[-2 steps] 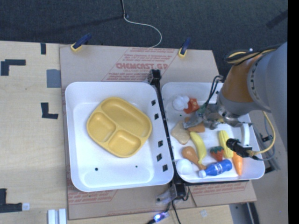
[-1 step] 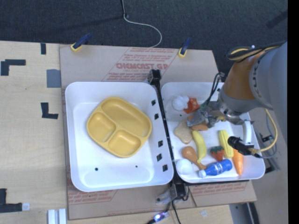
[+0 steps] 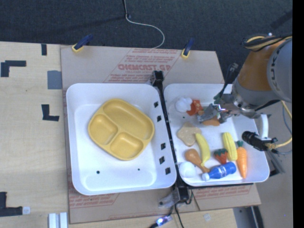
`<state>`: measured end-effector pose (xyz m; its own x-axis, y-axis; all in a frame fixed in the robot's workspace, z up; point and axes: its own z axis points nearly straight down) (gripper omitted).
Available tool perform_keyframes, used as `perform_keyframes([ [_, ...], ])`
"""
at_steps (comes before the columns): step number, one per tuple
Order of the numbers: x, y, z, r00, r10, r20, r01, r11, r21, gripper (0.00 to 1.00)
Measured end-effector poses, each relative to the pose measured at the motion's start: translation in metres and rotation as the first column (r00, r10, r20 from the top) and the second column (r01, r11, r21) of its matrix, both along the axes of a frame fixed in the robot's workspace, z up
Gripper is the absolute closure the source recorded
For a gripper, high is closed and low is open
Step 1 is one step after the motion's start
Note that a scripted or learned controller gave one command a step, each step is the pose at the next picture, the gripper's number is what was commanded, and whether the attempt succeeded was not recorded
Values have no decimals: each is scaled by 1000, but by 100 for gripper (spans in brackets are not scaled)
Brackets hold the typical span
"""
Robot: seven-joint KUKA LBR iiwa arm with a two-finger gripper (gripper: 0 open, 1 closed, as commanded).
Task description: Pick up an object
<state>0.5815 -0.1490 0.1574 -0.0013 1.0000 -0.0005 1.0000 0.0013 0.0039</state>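
Right bin (image 3: pixel 264 175) holds the toy food, all lying loose on its floor. Banana (image 3: pixel 203 146) near the middle, corn cob (image 3: pixel 230 145) just beside it to the right, carrot (image 3: pixel 242 161) by the right wall. Blue bottle (image 3: pixel 220 171) along the near edge, drumstick (image 3: pixel 194 157) and a white egg (image 3: pixel 188 169) at the near left corner. Bread slice (image 3: pixel 187 135) left of centre. At the far side, a white round piece (image 3: pixel 182 104) and a red piece (image 3: pixel 194 108).

Gripper (image 3: pixel 209 115) low over the far part of this bin, an orange piece just under it; whether its tips are apart or together cannot be told.

Left bin (image 3: pixel 76 127) holds a yellow divided plate (image 3: pixel 121 128).
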Motion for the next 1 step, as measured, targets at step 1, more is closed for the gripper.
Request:
perform_keyframes([
  [1, 5, -8, 59, 1000, 0, 1, 0, 1000, -1, 100],
])
